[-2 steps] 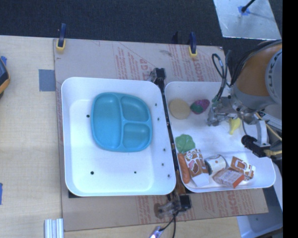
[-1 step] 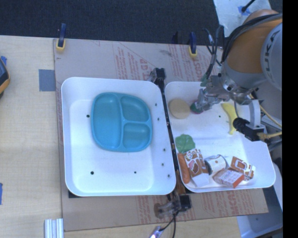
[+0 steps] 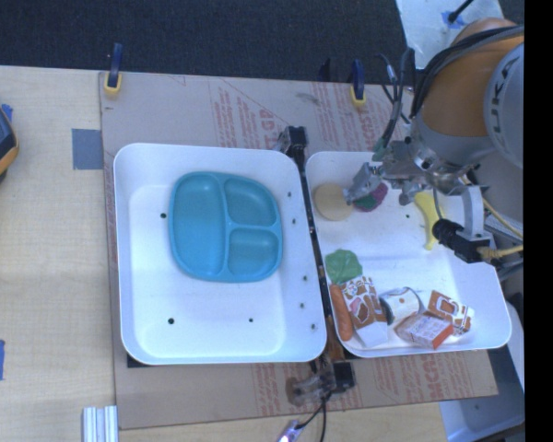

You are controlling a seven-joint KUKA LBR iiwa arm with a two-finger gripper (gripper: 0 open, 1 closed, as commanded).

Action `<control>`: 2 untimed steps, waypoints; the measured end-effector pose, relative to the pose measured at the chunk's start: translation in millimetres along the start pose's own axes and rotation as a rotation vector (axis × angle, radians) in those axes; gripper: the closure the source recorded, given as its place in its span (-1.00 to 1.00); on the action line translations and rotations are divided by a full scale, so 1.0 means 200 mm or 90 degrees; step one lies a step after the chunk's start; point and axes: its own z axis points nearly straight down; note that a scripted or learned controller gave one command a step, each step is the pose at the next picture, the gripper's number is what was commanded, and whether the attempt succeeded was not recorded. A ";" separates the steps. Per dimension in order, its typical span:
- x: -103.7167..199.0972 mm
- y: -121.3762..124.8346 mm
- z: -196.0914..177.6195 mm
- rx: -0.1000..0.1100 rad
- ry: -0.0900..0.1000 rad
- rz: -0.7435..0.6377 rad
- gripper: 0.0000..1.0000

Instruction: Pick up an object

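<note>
My gripper (image 3: pixel 364 190) reaches into the upper left part of the right bin (image 3: pixel 494 293), low over its floor. A small purple object (image 3: pixel 377 197) with a green tip sits right against the gripper's right side. A tan round disc (image 3: pixel 330 202) lies just left of the gripper, by the bin's left wall. A yellow banana-like piece (image 3: pixel 428 217) lies to the right, partly under the arm. Nearer the front are a green leafy piece (image 3: pixel 343 265), an orange carrot (image 3: pixel 341 313), a white cup (image 3: pixel 401 300) and small printed cartons (image 3: pixel 440 318).
The left bin (image 3: pixel 134 247) holds a blue divided plate (image 3: pixel 226 226). The grey arm with its orange band (image 3: pixel 465 90) covers the right bin's far right corner. Clamps (image 3: pixel 113 67) hold the cardboard sheet at the back.
</note>
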 end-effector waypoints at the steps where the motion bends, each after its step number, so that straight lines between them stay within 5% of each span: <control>1: -0.21 0.27 0.27 0.000 -0.001 0.001 -1.00; 2: -0.17 0.28 0.52 -0.006 -0.002 -0.001 -1.00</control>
